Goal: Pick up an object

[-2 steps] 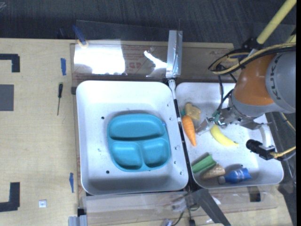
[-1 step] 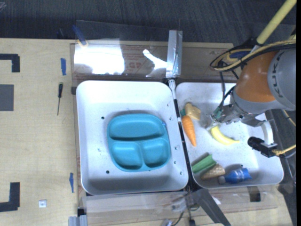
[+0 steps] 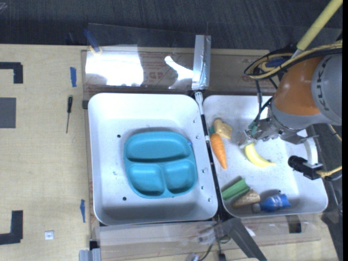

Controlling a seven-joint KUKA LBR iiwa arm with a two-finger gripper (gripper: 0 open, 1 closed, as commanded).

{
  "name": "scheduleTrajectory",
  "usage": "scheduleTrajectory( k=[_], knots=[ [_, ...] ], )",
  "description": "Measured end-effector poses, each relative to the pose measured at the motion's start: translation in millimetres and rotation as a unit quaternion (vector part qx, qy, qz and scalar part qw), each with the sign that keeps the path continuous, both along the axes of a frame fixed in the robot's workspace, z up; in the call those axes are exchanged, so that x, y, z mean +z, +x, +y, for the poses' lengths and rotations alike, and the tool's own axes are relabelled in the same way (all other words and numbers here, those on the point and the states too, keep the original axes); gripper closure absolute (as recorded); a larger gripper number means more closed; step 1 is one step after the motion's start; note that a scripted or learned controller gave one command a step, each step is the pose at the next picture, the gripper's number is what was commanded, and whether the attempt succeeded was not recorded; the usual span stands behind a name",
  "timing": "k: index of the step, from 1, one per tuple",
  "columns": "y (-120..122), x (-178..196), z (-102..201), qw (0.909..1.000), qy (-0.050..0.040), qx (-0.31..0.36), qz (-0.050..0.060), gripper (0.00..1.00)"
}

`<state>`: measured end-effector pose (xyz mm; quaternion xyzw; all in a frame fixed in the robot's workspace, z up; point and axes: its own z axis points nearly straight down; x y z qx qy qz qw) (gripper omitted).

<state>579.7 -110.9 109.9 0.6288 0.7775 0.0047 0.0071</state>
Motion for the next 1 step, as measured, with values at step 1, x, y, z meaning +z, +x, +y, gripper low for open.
scheduleTrajectory(
  k=[1],
  knots=[
    [-30.0, 76.0, 54.5, 0.9747, 0.0037, -0.223, 0.006, 1.00]
  ],
)
